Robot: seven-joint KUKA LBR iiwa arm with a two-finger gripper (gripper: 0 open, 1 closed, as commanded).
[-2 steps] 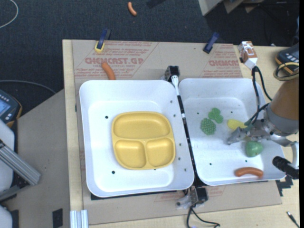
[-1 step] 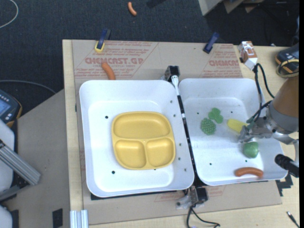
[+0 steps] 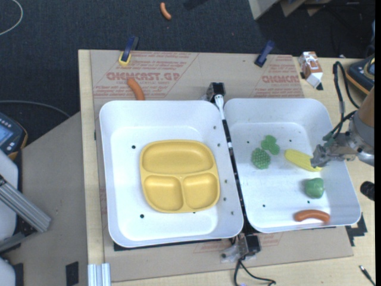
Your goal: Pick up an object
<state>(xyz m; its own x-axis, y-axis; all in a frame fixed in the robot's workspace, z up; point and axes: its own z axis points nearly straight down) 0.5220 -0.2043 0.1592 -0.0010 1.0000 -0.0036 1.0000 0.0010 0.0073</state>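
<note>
Banana [image 3: 299, 159], a small yellow toy, lies in the right bin [image 3: 280, 107] with its end just under my gripper [image 3: 319, 157]. It looks light, stiff and slick; across its narrow middle seems my best hold.

Pretty even overhead light, nothing harsh; the two white bins [image 3: 119, 177] run bright and a bit washed out along their rims, with soft glare on the yellow divided plate [image 3: 178, 174] around 8 o'clock; shadows are short and faint, mostly tucked under the bins' lower edges; the dark carpet [image 3: 71, 16] toward 11 o'clock stays murky; overall slightly soft and grainy, and small items at 3 o'clock look fuzzy.
</note>
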